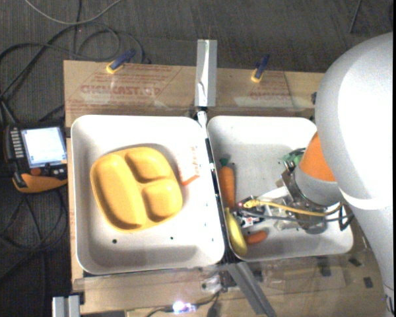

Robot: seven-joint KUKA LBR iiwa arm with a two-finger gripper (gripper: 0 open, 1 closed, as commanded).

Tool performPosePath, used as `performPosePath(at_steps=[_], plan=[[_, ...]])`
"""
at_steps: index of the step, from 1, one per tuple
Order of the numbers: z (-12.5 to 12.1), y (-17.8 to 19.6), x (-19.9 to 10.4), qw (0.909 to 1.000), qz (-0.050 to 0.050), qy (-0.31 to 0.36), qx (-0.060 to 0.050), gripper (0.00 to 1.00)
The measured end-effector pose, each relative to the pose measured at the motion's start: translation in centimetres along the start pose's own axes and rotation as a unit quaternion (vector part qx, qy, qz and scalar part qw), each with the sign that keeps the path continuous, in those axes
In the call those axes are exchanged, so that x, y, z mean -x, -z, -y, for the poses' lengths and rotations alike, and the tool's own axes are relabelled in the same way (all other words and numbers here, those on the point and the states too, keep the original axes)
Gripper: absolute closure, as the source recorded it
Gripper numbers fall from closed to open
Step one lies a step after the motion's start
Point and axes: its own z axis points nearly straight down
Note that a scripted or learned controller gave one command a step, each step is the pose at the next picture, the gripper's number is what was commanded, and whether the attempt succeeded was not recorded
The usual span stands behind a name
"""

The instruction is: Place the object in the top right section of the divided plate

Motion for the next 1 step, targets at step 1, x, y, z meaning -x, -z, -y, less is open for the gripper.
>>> performPosePath(at_steps=[1], plan=[[-4.99, -1.48, 0.77, 1.0, -0.008, -0.005, -0.001, 1.0]])
